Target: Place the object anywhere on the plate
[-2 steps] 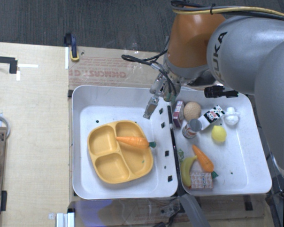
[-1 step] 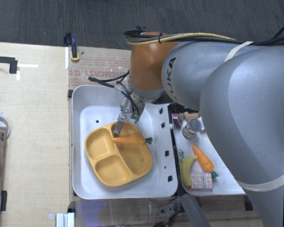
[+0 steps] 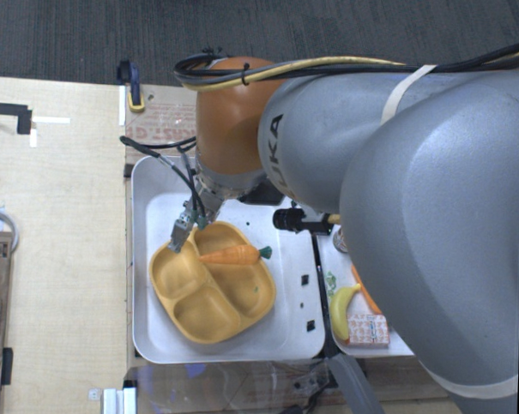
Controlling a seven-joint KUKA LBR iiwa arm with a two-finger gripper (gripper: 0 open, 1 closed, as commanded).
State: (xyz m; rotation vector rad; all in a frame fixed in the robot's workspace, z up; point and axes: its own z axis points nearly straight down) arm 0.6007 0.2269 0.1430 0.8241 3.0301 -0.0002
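A yellow divided plate (image 3: 206, 296) lies in the left white bin (image 3: 151, 240). An orange carrot (image 3: 230, 255) with a green top rests across the plate's upper compartment, its tip pointing left. My gripper (image 3: 185, 231) hangs over the plate's upper left rim, just left of the carrot's tip and apart from it. Nothing shows between the gripper and the carrot. The grey arm with its orange band (image 3: 233, 115) covers the top of the bin.
In the right bin (image 3: 382, 349) lie a banana (image 3: 341, 310), a small printed carton (image 3: 370, 329) and an orange stick-shaped thing (image 3: 364, 290). A black divider (image 3: 318, 282) runs between the bins. The wooden bench (image 3: 52, 236) stretches to the left.
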